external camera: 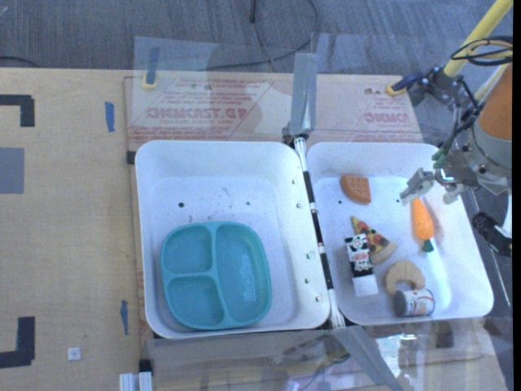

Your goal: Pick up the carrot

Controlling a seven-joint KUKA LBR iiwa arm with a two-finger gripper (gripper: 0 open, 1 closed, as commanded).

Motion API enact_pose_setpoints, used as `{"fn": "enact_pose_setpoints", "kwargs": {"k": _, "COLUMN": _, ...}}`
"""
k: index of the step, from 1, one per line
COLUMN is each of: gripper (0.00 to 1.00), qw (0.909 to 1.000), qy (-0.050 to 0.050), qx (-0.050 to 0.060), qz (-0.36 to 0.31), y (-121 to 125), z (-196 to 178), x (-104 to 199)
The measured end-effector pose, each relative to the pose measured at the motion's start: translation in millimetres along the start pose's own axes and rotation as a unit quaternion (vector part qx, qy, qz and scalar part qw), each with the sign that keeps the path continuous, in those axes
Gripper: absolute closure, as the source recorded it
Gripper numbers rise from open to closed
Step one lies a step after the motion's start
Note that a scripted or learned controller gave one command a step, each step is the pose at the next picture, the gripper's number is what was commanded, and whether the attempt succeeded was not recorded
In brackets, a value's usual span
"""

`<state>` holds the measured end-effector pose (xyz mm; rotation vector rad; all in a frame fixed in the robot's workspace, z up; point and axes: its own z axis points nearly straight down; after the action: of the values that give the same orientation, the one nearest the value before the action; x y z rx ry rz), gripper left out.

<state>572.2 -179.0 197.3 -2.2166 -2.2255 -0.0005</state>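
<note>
The orange carrot (422,221) lies in the right bin (389,155) near its right wall, with its green end pointing toward the front. My gripper (431,189) hangs just above and behind the carrot's upper end. It is open, and its two fingers (413,183) are spread to either side. Nothing is held between them. The carrot rests on the bin floor.
The right bin also holds a tan cookie (355,188), a pizza slice (372,238), a small cow-print carton (359,258), a croissant (404,275) and a can (413,303). A teal divided plate (216,275) sits in the left bin (155,169).
</note>
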Motion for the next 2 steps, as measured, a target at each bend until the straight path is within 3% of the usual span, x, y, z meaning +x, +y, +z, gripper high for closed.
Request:
{"fn": "enact_pose_setpoints", "kwargs": {"k": 1, "gripper": 0.00, "qw": 1.0000, "qy": 0.000, "qx": -0.001, "qz": -0.003, "y": 18.5, "z": 102.3, "x": -29.6}}
{"fn": "enact_pose_setpoints", "kwargs": {"k": 2, "gripper": 1.00, "qw": 1.0000, "qy": -0.001, "qx": -0.003, "qz": -0.003, "y": 19.1, "z": 91.7, "x": -30.7}}
